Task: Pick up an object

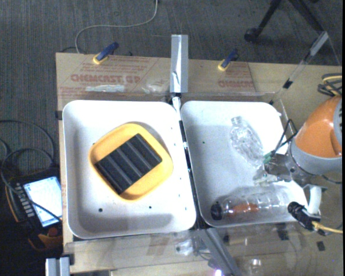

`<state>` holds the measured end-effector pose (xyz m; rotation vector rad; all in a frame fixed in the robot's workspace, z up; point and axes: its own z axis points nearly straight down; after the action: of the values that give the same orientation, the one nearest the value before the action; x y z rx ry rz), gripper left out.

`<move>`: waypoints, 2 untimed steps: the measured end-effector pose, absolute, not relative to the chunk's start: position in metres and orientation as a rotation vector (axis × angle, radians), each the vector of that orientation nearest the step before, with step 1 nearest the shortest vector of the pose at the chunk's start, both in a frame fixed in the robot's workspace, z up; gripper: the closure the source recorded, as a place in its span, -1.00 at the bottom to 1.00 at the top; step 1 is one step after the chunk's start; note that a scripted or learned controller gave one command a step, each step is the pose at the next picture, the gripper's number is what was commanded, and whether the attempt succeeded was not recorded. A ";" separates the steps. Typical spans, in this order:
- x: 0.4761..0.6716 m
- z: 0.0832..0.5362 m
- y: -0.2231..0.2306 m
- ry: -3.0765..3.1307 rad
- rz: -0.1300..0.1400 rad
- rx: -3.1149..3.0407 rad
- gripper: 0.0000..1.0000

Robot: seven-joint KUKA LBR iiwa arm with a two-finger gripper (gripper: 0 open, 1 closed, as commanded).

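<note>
A: Left bin [80, 131]: one item, a yellow tray-like block with a black ribbed insert [130, 161]. It lies flat, rotated at a slant, roughly centred in the bin.

B: Right bin [213, 125]?

A: Two clear plastic bottles. The first, a small clear bottle [245, 138], lies in the upper middle, neck toward the far wall. The second, a longer clear bottle with a dark cap [250, 203], lies on its side along the near wall, cap pointing toward the divider between the bins; something reddish shows inside, near the cap end.

B: Arm?

A: Enters from the right. The orange band [322, 132] sits over the right bin's right edge, grey wrist below it. Gripper [269, 168] is low over the right side of that bin, between the two bottles, close to both.

B: State of the fingers?

A: Cannot tell. That area is cluttered, and clear plastic overlaps it. No contact with either bottle can be confirmed.

B: Surroundings?

A: Brown cardboard sheet [132, 76] on the worktop behind the bins, held by two blue-and-yellow clamps [106, 52].
</note>
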<state>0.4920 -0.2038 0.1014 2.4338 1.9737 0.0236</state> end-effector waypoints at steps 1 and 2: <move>0.490 0.094 -0.205 2.101 0.014 2.317 1.00; 0.490 0.092 -0.203 2.105 0.016 2.315 -1.00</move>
<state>0.4902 -0.2035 0.0922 2.3147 2.1051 0.0162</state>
